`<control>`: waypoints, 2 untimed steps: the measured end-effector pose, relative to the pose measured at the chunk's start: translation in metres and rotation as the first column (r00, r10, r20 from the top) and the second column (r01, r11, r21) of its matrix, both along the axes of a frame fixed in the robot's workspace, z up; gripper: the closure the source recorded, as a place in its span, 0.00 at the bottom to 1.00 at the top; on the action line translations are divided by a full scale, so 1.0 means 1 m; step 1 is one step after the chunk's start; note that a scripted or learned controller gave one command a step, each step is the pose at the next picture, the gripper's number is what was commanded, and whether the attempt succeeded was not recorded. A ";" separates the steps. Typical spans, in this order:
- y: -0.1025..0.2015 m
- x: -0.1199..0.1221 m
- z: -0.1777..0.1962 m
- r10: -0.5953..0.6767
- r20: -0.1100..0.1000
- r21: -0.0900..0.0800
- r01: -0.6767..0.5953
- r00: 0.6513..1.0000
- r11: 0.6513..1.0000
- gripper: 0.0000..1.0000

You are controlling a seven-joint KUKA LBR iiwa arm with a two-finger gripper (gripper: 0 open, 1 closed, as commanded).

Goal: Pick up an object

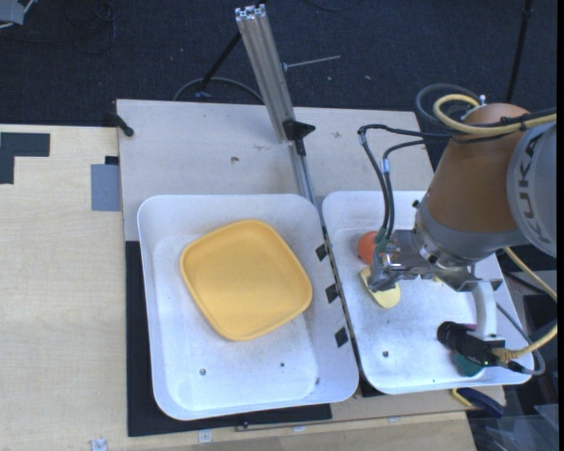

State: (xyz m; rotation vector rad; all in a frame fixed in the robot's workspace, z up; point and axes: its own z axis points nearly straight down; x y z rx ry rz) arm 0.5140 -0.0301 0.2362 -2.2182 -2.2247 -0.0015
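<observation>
Camera view looks down on 2 white bins on the tabletop (197,158). The left bin (160,346) carries a yellow plate (244,278). The right bin (404,365) holds a small orange ball (367,246) and, just beside it toward the near side, a pale yellow piece (386,297). The arm (475,186) reaches in from the right, its wrist low over the right bin, with the jaws right above the pale yellow piece and close by the orange ball. I cannot tell how far the jaws are open, since the wrist hides them, nor whether they have hold of anything. My reading is that the grasp is in hand but not yet secured. To do it well, the jaws should centre on 1 item, likely the pale yellow piece, and straddle it squarely. They should then go down almost to the bin floor and close fully before lifting straight up. The ball may roll if nudged, so keep clear of it
</observation>
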 end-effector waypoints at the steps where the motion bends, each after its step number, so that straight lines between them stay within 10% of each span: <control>1: 0.044 -0.003 -0.009 -0.001 -0.002 0.000 0.001 1.000 1.000 1.00; 2: 0.088 -0.011 -0.001 -0.001 -0.001 0.000 0.001 1.000 1.000 1.00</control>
